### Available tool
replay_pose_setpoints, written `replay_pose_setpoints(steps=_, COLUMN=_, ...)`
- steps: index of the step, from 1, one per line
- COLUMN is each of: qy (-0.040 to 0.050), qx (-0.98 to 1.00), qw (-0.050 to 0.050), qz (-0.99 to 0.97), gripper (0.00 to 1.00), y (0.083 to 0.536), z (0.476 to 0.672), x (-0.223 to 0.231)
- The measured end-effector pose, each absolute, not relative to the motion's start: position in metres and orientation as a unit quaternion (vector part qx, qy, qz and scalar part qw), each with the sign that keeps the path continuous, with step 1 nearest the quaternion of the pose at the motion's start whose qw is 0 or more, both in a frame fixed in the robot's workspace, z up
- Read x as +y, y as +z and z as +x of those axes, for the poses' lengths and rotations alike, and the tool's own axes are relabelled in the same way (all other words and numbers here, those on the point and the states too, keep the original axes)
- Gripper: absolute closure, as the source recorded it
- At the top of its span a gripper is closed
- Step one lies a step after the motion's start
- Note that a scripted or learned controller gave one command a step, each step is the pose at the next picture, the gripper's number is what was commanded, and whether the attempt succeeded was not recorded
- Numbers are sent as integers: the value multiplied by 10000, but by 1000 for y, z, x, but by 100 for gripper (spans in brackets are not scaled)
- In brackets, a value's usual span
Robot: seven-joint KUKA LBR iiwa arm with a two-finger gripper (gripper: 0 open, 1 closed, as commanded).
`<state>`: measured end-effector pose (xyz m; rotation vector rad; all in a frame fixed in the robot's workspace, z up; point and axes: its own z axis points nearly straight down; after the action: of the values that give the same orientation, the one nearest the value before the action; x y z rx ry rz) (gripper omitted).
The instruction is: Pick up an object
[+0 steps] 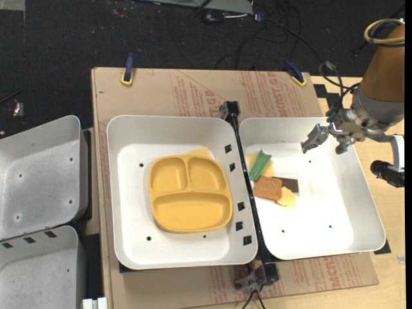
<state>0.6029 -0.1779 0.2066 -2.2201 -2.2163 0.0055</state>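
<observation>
Several small objects lie bunched at the left side of the right bin (335, 237): a green piece (260, 165), a brown piece (268, 188), a dark brown block (290, 185) and a yellow piece (287, 199). My gripper (327, 139) hangs over the upper right part of that bin, well to the right of the pile and apart from it. Its two fingers stand spread, with nothing between them.
The left bin (129, 237) holds a yellow divided tray (190, 194). A black divider (241, 172) runs between the two bins. Grey metal panels (38, 172) lie off the bench to the left. Cables trail across the dark floor behind the bench.
</observation>
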Motion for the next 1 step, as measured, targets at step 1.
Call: replay_pose_setpoints(steps=1, qy=17, qx=-7064, qw=26, qz=-7078, gripper=0, y=146, z=593, x=-178)
